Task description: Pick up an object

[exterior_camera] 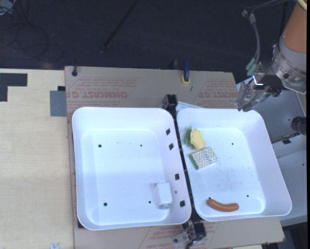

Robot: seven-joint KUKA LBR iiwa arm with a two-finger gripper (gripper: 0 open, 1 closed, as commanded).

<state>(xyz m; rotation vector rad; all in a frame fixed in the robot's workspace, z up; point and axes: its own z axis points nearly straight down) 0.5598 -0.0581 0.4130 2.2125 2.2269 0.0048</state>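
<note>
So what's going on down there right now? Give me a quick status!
Pincer above right bin's far corner, holding nothing. Corn, sponge, sausage untouched. White block in left bin.

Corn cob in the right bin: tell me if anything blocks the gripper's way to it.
Nothing visible does. The gripper hangs above the right bin's far corner; the corn cob lies uncovered near the divider, with the patterned sponge just beside it on the near side.
</note>
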